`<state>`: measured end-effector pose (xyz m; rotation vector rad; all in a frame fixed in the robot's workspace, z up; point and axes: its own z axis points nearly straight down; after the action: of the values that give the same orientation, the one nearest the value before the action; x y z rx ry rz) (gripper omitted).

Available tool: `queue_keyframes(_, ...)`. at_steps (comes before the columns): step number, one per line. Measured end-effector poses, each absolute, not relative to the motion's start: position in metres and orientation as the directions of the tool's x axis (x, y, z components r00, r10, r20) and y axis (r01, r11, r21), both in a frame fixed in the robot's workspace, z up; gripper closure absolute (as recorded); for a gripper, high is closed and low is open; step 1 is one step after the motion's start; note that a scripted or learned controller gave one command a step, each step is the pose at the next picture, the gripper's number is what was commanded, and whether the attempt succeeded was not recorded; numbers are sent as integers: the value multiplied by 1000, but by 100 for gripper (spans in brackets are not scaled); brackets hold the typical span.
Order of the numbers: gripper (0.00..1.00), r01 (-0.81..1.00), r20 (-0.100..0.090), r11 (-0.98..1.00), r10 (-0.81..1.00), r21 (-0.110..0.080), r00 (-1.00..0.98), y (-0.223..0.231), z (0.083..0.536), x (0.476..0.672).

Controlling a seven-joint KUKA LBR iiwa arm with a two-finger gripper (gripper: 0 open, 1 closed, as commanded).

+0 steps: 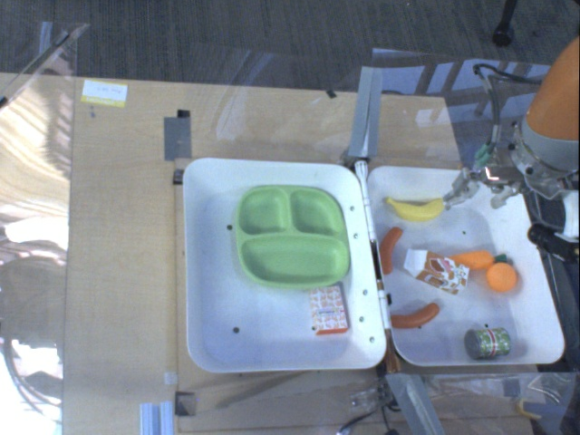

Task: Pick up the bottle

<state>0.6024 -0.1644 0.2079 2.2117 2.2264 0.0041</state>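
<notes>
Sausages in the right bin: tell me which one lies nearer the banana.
The upright sausage by the bin's left wall, just below the banana. The other sausage lies lower down, slanted, below the small carton.

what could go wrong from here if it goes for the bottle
1. No clear bottle shows. The nearest candidate, the small green and red cylinder lying on its side in the right white bin, looks more like a can, so the arm may choose wrongly.
2. Lying flat near that bin's front wall, the cylinder could roll away from a grasp.
3. The gripper hangs by the yellow banana at the far end and may bump it.
</notes>
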Motion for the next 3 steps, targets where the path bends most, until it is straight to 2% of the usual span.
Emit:
queue_keyframes(1, 0, 997, -4, 73, 997, 9, -73, -190, 87, 651)
queue_keyframes(2, 0, 981, 0, -193, 981, 7, 193, -205, 87, 580)
queue_keyframes(3, 0, 932, 0, -362, 932, 6, 362, -187, 86, 638)
